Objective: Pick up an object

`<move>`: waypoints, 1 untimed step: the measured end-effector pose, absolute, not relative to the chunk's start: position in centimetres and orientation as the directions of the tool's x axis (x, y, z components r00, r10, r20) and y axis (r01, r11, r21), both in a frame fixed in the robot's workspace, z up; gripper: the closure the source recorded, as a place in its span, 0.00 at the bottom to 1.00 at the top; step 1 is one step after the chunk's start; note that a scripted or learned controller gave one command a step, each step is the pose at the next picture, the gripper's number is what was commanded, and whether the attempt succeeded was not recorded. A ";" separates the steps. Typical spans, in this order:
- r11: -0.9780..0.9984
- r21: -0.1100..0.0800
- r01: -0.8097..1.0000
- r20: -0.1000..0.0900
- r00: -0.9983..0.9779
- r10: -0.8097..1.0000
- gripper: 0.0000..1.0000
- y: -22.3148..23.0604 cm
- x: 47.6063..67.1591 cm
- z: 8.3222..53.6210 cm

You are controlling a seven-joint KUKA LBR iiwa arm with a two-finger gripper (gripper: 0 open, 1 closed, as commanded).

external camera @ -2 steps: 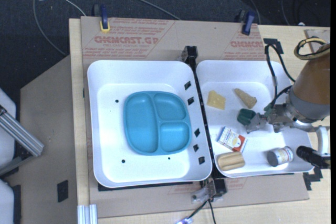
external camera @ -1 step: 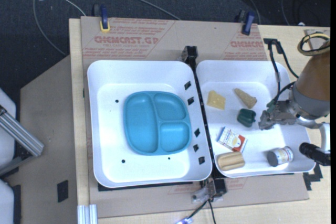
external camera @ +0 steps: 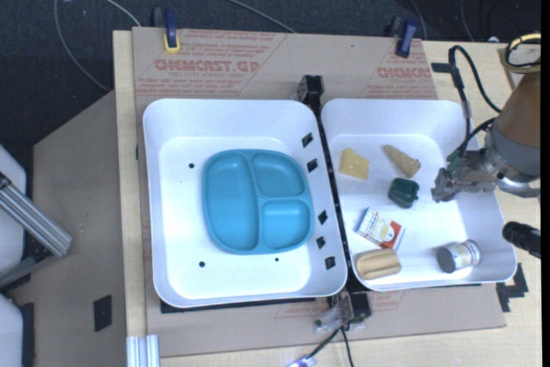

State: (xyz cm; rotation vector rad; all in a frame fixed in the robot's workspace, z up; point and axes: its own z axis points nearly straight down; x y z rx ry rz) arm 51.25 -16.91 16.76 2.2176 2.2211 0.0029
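Currently the gripper [external camera: 449, 183] sits low at the right bin's [external camera: 434, 112] right side, just beside the green object [external camera: 402, 192]; whether it is open or closed cannot be told. Nothing is seen gripped. A blue divided plate [external camera: 257, 200] occupies the left bin [external camera: 163, 185].

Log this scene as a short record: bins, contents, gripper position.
left bin: blue divided plate
right bin: yellow block, tan wedge, green piece, red and white pack, tan roll, small jar
gripper: over right bin's right side, right of the green piece
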 end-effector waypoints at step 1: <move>0.001 0.007 1.000 -0.003 -0.001 1.000 1.00 -17.6 51.3 23.0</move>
